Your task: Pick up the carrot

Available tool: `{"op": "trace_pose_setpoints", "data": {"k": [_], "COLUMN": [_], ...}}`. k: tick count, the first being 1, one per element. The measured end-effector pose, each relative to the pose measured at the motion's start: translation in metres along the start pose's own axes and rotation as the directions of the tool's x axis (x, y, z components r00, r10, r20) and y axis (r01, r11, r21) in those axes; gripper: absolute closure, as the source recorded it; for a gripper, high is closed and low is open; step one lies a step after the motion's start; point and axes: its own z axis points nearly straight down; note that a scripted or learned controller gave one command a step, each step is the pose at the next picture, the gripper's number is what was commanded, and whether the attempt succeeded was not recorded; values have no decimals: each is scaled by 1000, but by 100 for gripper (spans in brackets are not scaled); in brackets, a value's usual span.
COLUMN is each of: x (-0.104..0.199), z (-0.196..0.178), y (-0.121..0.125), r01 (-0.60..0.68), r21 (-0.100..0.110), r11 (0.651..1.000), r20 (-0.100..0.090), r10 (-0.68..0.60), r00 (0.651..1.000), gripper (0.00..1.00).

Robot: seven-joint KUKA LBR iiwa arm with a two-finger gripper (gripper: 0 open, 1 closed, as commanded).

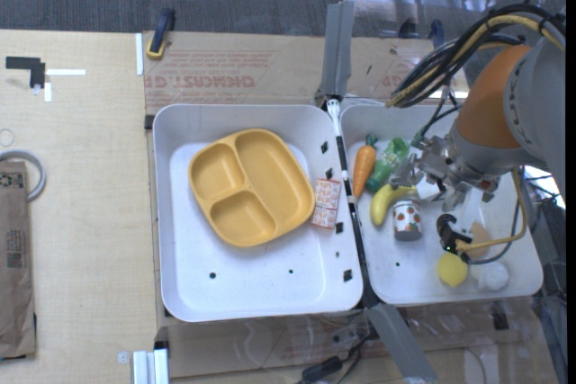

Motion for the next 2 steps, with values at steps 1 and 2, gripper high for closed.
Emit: {"op": "trace_pose_setpoints", "data": {"k": [1, 2], "x": [-1, -2], "z": [-7, -132], "y": [0, 70], "r01": [0, 12], "r21": [4, 12], "r11": [1000, 1000], "r20": [2, 7], "r10": [0, -12], "r00": [1000, 1000], "gripper": [100, 100]}}
